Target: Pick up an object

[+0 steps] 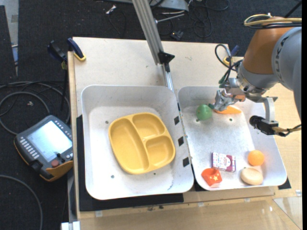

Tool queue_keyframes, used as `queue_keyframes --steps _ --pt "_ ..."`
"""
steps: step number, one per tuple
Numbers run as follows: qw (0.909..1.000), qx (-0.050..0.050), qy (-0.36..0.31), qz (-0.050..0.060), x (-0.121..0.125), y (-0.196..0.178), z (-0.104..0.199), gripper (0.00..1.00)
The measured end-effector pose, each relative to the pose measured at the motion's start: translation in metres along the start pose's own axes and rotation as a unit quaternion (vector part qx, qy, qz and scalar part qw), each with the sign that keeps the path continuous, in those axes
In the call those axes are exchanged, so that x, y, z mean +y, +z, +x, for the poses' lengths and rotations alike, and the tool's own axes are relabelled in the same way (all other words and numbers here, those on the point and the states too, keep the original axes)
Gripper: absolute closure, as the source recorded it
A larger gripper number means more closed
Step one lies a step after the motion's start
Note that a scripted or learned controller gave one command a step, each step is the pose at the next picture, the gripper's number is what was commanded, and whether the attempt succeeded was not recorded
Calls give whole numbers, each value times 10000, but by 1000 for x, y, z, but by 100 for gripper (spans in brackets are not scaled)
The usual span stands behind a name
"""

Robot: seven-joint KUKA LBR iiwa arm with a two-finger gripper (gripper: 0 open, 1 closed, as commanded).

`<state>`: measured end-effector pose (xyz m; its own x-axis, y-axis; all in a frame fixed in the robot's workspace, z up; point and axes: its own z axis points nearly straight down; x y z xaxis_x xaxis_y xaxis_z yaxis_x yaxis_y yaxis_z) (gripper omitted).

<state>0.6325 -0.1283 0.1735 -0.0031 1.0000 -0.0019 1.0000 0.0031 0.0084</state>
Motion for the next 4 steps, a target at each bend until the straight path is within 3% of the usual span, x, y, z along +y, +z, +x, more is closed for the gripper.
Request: queue_keyframes --steps 1,2,4 --pt "10000 2 3 11 2 -35 0 100" --pt "10000 23 -25 42 1 -39 57 100" --pt "10000 24 -30 55 -37 -55 174 100"
